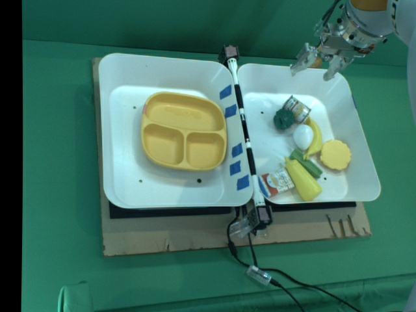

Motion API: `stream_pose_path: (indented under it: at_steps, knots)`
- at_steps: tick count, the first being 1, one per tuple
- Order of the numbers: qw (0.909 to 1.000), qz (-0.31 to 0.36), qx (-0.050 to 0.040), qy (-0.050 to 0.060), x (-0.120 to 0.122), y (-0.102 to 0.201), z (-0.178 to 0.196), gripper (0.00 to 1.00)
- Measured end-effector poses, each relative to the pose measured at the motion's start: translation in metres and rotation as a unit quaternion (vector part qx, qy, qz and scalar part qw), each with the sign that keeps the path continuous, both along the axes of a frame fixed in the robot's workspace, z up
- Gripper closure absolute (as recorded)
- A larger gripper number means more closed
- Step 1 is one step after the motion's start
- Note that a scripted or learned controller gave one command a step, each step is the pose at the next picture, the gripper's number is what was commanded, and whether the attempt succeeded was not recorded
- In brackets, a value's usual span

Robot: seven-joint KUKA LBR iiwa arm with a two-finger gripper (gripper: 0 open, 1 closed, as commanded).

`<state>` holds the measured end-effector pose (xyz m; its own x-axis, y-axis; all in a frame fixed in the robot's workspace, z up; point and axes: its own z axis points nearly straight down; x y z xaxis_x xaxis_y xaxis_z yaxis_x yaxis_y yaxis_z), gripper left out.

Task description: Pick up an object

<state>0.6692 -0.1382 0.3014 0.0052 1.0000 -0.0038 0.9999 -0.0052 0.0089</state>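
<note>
The gripper (318,65) hangs with fingers spread and nothing between them over the right bin's (351,112) far edge; the toy food (banana (316,139), egg (303,136)) lies in that bin.

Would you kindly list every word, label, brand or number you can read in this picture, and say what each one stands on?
No text here is legible.
Small carton in the right bin: red and white print, too blurred to read.
Can beside the green toy: patterned label, too small to read.
Blue tape squares on the left bin's edge: blank.
Yellow tray: no markings.
</note>
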Motion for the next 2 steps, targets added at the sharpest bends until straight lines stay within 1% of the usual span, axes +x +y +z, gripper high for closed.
stream_pose_path:
  at_steps: [1, 2]
  knots:
    - [1.0000, -0.001, -0.0007, 0.001, -0.082, 0.007, -0.074, 0.00]
    - [1.0000, -0.001, -0.0027, -0.004, -0.089, -0.053, -0.114, 0.00]
